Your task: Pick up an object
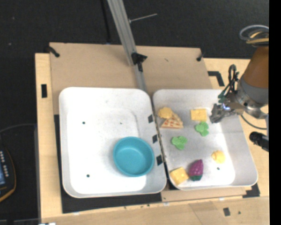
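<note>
Two pieces lay closest to the pincer (216,114): a yellow block (198,114) just beside its tip toward the bins' divider and a green piece (202,129) just below that, and whether the pincer was open or closed could not be told at this size. A good pick called for descending squarely over one of these so that its neighbour stayed clear of the grasp. Farther off sat a second green piece (179,142), a small yellow piece (218,156), a pizza slice (171,122), a purple piece (196,168), and, farthest, a teal bowl (133,156) in the other bin.
</note>
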